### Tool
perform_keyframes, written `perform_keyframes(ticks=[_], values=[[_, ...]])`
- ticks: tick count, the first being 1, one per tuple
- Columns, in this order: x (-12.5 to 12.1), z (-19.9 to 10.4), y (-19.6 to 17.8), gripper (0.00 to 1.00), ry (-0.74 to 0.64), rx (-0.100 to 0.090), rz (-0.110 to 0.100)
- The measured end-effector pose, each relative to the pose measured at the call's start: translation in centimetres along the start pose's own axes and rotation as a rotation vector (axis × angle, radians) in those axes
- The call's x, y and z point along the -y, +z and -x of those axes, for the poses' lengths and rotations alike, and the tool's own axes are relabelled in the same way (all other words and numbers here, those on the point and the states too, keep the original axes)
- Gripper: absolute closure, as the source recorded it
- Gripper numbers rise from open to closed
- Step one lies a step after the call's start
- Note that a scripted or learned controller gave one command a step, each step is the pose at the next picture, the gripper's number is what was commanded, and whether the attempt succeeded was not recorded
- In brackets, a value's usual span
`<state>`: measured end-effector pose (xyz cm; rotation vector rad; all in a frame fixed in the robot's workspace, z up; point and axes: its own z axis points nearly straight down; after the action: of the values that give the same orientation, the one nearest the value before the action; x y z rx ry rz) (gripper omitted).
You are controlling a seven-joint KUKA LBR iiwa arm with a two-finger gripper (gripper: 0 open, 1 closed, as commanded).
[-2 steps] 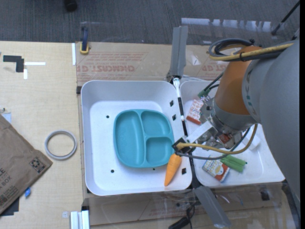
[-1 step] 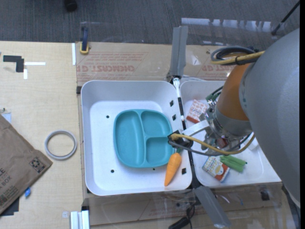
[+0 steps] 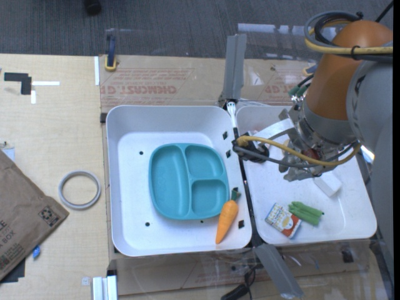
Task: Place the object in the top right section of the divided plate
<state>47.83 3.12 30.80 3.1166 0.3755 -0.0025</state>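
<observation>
**Carrot lying beside the blue plate**

The toy carrot [image 3: 226, 220] is lying in the left bin [image 3: 119, 186], at the near right corner. Its green top is pointing toward the far side and its orange tip is pointing near. It is sitting just beside the near right edge of the divided plate [image 3: 187, 181], maybe touching the rim, but not inside any section. The plate is light blue and is resting in the middle of the left bin. It has one long section on the left and two smaller ones on the right.

In the right bin [image 3: 356, 227], a small colourful box [image 3: 282, 220] is lying near the front, with a green toy vegetable [image 3: 305, 212] touching its right side. A small white block [image 3: 327, 185] is sitting a little farther back.

The gripper [image 3: 299, 167] is hanging over the far part of the right bin, well apart from the carrot. I cannot tell how it is set, because cables and the arm [image 3: 347, 74] are hiding it.

Outside the bins, a grey ring [image 3: 79, 189] is lying on the bench to the left, near a piece of brown cardboard [image 3: 22, 211].
</observation>
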Motion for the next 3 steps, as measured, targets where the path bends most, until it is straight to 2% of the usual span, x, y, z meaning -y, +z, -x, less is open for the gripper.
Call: perform_keyframes(ticks=[1,2,3], values=[[-7.5,1.6,11.0,1.00,0.039,0.005,-0.004],[-2.8,0.8,9.6,1.00,0.025,0.002,-0.002],[0.5,0.0,11.8,1.00,0.035,0.005,-0.003]])
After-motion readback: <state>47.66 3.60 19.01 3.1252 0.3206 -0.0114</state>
